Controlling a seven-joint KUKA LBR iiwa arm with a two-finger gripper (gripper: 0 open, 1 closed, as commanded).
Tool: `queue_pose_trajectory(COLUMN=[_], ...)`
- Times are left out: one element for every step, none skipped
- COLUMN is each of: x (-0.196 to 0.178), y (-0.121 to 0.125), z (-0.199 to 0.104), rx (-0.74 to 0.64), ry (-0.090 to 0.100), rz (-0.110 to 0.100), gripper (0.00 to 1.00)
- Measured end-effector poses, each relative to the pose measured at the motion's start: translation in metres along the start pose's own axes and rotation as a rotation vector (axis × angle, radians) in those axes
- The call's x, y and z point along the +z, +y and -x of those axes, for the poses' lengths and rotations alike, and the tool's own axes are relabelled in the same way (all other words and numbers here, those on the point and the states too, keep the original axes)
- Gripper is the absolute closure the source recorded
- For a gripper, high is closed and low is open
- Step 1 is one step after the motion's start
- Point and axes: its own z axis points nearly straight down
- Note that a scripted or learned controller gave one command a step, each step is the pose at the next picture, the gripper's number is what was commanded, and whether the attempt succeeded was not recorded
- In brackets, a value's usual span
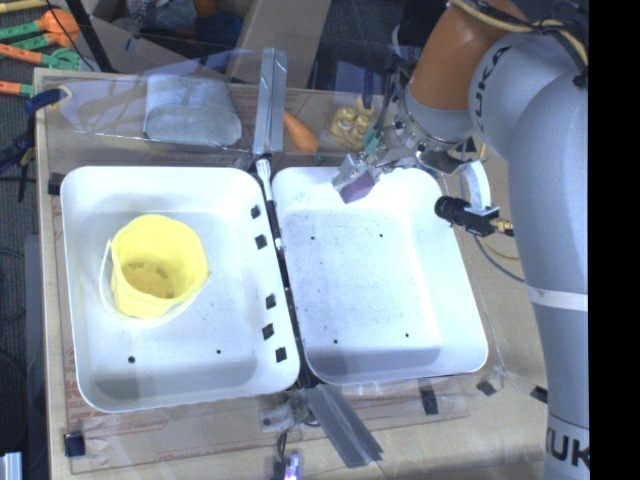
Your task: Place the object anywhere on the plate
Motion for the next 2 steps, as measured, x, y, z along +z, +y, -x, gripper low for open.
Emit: queue_pose_trajectory(x=[-0.0102, -0.0169], y=[0.0150, 0.0155], z=[-0.0712, -0.0721], rx=[0.044, 0.038], ry=[0.001, 0.001], rz=[-0.002, -0.008], gripper=[1.00, 1.00])
